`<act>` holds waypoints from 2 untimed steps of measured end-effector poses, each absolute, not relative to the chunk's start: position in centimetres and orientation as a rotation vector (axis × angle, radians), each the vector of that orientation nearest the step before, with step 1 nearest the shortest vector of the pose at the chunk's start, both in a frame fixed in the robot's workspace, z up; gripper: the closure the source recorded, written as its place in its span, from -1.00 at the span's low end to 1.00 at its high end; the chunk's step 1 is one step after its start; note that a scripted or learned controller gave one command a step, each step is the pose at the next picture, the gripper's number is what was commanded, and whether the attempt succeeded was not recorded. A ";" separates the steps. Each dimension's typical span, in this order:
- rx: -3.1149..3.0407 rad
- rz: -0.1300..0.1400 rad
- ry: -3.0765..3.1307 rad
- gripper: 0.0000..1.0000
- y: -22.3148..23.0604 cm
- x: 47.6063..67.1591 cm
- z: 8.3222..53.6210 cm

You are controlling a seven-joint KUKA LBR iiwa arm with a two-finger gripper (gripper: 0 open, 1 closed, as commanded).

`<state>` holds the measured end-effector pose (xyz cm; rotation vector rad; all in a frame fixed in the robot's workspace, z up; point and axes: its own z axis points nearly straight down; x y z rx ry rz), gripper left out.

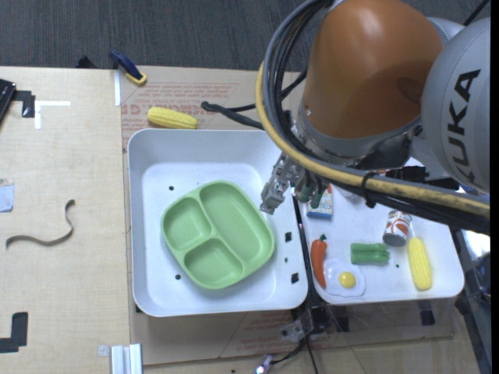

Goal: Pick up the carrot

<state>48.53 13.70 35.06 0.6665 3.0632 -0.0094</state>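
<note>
Looking down through the overhead camera, I am seeing the grey arm reaching in from the upper right, its gripper (pixel 274 193) hanging at frame centre over the seam between the two white bins, nothing between its fingers; how wide they are parted I cannot tell. The carrot (pixel 318 261) is lying lower centre-right, against the right bin's (pixel 444 291) left wall, just beside a fried egg (pixel 346 280). A green divided plate (pixel 217 234) is sitting in the left bin (pixel 148 232).
</note>
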 end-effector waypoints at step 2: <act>0.446 -0.001 3.106 1.00 9.3 47.9 42.6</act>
